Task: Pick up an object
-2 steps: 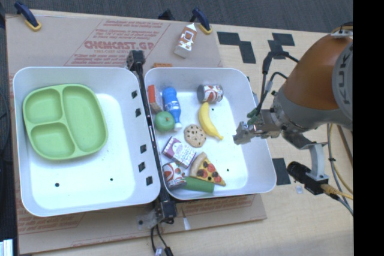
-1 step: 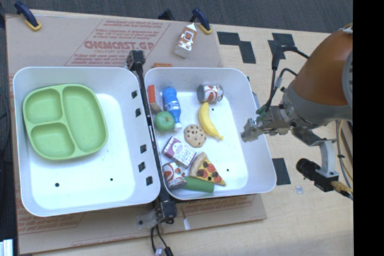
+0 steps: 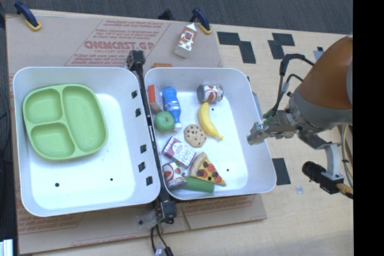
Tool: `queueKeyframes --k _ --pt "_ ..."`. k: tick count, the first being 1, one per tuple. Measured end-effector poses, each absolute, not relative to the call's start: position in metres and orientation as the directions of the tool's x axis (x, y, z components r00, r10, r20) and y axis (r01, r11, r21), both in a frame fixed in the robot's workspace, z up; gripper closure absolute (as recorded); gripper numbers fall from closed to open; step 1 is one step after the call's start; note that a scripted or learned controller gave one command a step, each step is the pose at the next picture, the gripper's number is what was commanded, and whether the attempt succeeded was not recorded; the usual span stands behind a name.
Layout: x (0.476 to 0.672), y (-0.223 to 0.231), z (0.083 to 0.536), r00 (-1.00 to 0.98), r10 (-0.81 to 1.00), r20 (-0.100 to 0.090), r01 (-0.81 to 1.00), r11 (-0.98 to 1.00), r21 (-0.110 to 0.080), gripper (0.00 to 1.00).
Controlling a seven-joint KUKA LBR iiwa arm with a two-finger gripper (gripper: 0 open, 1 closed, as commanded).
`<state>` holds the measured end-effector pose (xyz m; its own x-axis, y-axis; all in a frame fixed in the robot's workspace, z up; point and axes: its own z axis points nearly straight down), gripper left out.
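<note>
Bench (image 3: pixel 240 48) bears two bins; gripper (image 3: pixel 257 133) at right bin's (image 3: pixel 240 78) right edge, grip state unclear; banana (image 3: pixel 208 121) mid-bin.

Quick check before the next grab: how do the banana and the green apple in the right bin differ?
The banana is yellow; the green apple is green. The banana is long and curved, lying flat and running top to bottom in the camera view, while the apple is round and compact. The banana sits near the bin's middle, beside the cookie; the apple sits by the bin's left wall, just below the blue bottle. Both are toy fruit in the right bin.
</note>
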<state>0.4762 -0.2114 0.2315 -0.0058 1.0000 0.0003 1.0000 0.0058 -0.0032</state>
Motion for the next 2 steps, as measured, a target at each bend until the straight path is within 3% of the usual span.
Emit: queueKeyframes --k 1,2 --pt "0.477 -0.180 0.249 -0.006 1.000 0.000 1.000 0.006 0.001 1.00" --pt "0.476 -0.186 0.232 -0.006 1.000 0.001 1.000 0.006 -0.004 1.00"
